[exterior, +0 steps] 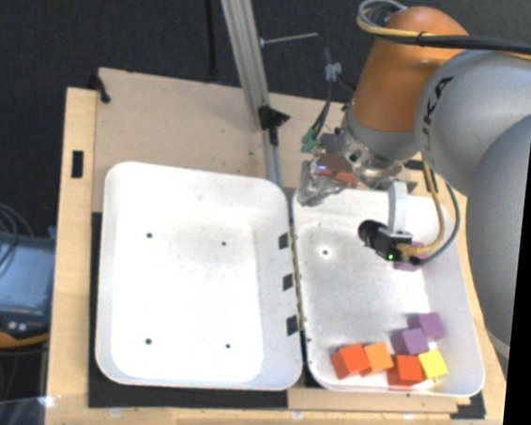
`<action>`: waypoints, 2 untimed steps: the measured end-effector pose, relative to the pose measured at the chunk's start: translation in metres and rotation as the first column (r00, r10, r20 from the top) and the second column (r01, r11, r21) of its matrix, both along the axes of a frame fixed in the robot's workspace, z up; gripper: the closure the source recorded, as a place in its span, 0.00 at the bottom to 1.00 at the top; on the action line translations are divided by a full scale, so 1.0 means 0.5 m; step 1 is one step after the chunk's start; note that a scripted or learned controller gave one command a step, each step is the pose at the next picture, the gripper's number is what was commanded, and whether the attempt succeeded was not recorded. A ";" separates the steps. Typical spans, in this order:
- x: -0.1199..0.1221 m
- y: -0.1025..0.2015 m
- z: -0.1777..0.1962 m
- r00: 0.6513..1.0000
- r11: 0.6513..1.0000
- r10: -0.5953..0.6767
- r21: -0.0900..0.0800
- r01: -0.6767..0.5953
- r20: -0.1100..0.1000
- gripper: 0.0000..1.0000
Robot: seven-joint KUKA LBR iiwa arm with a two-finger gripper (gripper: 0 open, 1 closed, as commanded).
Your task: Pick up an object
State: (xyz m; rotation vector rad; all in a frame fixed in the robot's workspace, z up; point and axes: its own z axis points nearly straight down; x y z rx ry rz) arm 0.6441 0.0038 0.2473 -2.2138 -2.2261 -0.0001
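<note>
The arm comes in from the upper right, and its gripper point(317, 186) hangs over the far left corner of the right bin point(352, 282), close to the divide between the bins. Several small blocks are clustered in that bin's near right corner: a red-orange block point(352, 360), an orange block point(379, 356), a red block point(407, 369), a yellow block point(432, 364) and two purple blocks point(416, 334). Another purple piece point(407, 262) peeks out under a black fitting point(384, 236) on the arm. The cluster lies well away from the gripper.
The left bin point(193, 275) lies beside the right one. A slanted metal pole point(252, 73) rises behind the bins, near the gripper. The arm's big grey body point(483, 117) overhangs the right bin's far right side. A handheld controller point(8, 284) sits off the bench at left.
</note>
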 end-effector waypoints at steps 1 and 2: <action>-0.034 0.092 -0.005 1.000 1.000 0.001 0.000 -0.001 -0.001 1.00; -0.025 0.187 -0.025 1.000 1.000 0.001 -0.001 -0.001 0.002 1.00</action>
